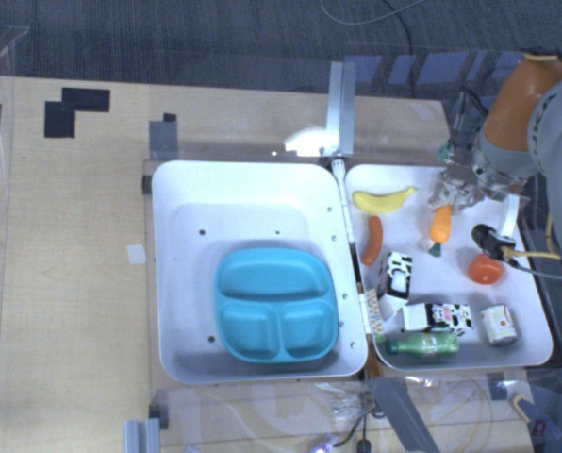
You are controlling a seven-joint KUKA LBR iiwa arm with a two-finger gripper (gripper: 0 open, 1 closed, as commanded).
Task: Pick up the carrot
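Carrot (440,225): small, orange, tapered, smooth plastic with green tip; lying in the right bin (536,347), far half, right of the banana (383,198). Tool (458,193): poised just above its top end; grip state cannot be told. Advice: the tool is best lowered squarely across the narrow body before being closed.
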